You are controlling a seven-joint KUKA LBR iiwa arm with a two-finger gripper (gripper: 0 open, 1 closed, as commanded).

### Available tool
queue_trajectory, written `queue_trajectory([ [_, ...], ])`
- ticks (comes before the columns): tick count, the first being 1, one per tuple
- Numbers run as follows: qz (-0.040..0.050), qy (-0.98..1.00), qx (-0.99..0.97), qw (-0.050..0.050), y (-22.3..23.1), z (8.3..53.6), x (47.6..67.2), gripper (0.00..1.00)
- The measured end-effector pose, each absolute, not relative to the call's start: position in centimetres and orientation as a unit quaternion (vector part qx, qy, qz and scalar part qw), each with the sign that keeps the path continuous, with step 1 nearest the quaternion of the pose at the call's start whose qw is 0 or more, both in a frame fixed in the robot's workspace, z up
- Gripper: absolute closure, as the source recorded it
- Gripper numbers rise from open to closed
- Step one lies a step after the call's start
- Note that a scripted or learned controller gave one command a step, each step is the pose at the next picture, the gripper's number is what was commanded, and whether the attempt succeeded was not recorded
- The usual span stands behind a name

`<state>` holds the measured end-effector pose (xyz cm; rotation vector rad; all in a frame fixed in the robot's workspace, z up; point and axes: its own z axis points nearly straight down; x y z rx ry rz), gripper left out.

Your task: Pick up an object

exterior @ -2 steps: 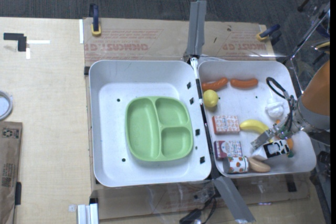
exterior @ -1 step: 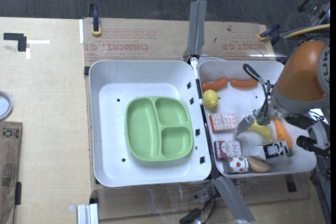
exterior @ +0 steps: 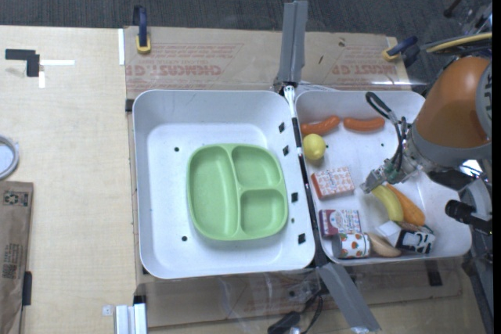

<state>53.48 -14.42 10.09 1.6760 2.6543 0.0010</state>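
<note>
The jaws (exterior: pixel 381 177) hang low in the right bin (exterior: pixel 344 99), their tips just at the far end of a banana (exterior: pixel 387 202); whether they are released or clenched cannot be told. An orange carrot-like piece (exterior: pixel 409 207) lies touching the banana's right side. Left of the jaws sits a red-and-white carton (exterior: pixel 333 182), and farther left a lemon (exterior: pixel 314 146) close to the bin's left wall. Two sausages (exterior: pixel 320 125) (exterior: pixel 364 122) lie end to end near the far wall. Along the near wall crowd a dark red box (exterior: pixel 340 221), a small can (exterior: pixel 351 245), a bread-like roll (exterior: pixel 383 246) and a black-and-white pack (exterior: pixel 416 240). Open floor remains between the sausages and the jaws. The left bin (exterior: pixel 149 168) holds a green divided tray (exterior: pixel 237 192) at its middle, with bare white margin all round. A roll of tape (exterior: pixel 6 158) rests on the surface (exterior: pixel 63 121) at the far left edge.
</note>
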Motion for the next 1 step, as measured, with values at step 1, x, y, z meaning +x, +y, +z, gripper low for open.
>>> queue_trajectory([
  [1,-0.0005,0.824,0.566,0.0,-9.84,21.8,50.96,1.0],
])
